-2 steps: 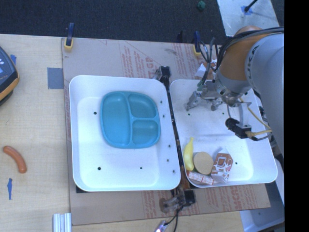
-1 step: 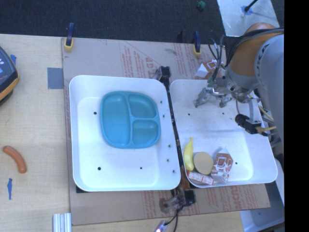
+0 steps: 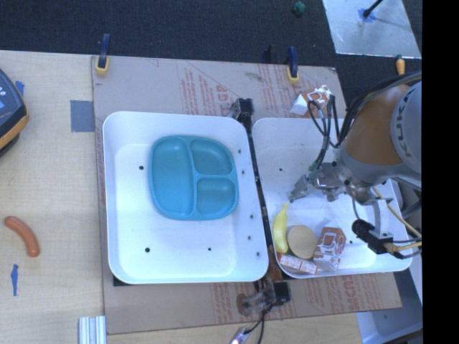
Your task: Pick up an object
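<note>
Pale wooden bench (image 3: 50, 192) under a clamped cardboard sheet (image 3: 179, 84), dark carpet (image 3: 158, 9) beyond.

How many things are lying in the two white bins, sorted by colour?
Blue: 1, the divided plate
Yellow: 1, the banana
Tan: 1, the round bun
Red-and-white: 2, the carton and the flat packet
Total: 5

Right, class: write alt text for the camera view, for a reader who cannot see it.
A grey robot arm with an orange band reaches from the right over the right white bin, which holds a banana, a round bun and small packets. The left white bin holds a blue divided plate.
</note>
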{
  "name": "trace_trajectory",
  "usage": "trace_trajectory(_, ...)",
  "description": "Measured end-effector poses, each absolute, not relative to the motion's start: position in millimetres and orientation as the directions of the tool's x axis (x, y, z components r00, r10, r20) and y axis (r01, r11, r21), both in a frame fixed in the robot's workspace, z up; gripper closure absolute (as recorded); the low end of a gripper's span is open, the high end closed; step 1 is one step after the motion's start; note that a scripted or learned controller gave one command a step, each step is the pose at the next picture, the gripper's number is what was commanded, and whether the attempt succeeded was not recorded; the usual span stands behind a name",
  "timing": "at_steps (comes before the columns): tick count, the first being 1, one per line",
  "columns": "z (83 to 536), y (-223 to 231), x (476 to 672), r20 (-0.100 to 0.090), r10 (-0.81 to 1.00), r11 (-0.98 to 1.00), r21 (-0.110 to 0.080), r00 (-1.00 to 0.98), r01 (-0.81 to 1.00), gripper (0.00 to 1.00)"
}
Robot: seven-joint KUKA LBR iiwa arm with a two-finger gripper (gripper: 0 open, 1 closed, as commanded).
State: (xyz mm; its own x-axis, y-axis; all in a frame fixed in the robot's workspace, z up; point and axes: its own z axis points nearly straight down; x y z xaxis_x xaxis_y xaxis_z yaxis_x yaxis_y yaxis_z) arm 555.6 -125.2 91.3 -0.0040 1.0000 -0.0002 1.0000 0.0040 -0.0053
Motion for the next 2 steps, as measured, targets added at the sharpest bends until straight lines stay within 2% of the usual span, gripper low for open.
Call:
trace_trajectory(1, 91, -173, 475.2, 0.0, 1.0, 0.003, -0.004, -0.003, 1.0, 0.0)
trace_trajectory(2, 102, -173, 477.2, -0.001, 1.0, 0.006, 0.0, -0.006, 1.0, 1.0)
